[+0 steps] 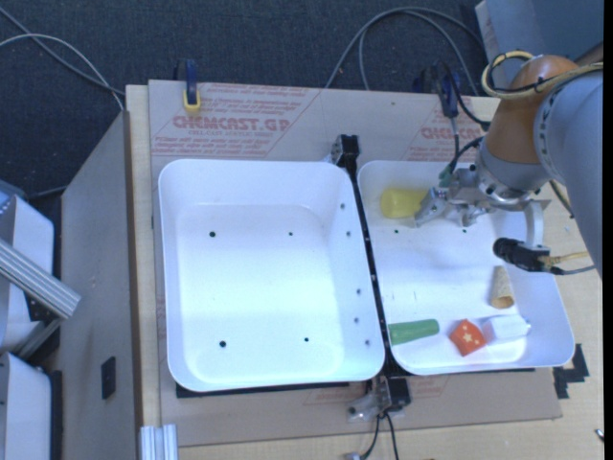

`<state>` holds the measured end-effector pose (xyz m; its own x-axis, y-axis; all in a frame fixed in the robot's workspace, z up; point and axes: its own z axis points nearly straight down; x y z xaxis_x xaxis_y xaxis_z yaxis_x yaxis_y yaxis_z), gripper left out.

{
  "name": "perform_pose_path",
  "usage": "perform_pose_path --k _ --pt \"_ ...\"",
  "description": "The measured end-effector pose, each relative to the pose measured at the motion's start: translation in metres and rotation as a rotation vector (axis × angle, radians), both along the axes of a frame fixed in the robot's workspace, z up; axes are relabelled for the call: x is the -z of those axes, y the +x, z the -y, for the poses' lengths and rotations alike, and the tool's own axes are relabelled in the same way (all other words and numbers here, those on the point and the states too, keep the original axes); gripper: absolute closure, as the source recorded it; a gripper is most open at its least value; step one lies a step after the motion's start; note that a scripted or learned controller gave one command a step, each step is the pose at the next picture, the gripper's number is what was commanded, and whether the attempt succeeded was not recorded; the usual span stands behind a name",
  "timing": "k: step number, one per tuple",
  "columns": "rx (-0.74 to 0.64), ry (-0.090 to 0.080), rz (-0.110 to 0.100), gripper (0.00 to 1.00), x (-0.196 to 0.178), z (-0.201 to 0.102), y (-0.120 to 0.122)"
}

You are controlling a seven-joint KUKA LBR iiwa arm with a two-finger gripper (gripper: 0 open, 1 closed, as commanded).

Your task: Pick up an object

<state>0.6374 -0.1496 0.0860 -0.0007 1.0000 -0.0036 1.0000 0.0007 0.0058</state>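
Yellow block (401, 202): far left corner of right bin (436, 274), just beside tool
Tool (433, 208): low over right bin; grip state unclear
Green piece (414, 332): near edge
Red block (466, 336): near edge
Left bin (192, 257): white

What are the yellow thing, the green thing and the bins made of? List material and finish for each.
Yellow object: likely soft plastic or foam, matte; rounded, no glare. The tool sits beside it.
Green object: probably smooth plastic, slightly satin; even colour, rounded ends.
Bins: apparently moulded white plastic, semi-gloss; thin rolled rims and soft sheen on the walls.
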Motion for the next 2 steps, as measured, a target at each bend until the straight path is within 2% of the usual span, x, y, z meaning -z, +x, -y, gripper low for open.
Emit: perform_pose_path --k 1,2 --pt "-0.002 0.003 -0.002 1.0 -0.011 -0.003 -0.001" --pt "0.004 0.001 -0.004 1.0 0.001 0.038 -0.005"
